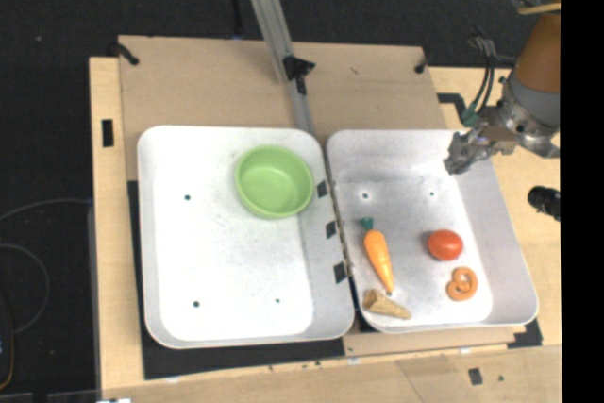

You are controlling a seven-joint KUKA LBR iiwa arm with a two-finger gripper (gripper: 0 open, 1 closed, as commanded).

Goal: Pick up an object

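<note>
Item: carrot, orange with a green stub at its upper end. It lies flat in the right bin, near that bin's 8 o'clock edge, long axis running from 11 to 5 o'clock. It is judged light, rigid and smooth; the best hold is probably across the thick middle, jaws square to its length.

Adjacent, same bin: tan crumpled piece, just beside the carrot's tip at 6 o'clock; red tomato at 3 o'clock, apart, round and likely to roll; orange ring at 4 o'clock.

Left bin: green bowl, upright.

Gripper: over the right bin's 1 o'clock corner, well apart from the carrot, nothing seen in it; finger spread cannot be told.
</note>
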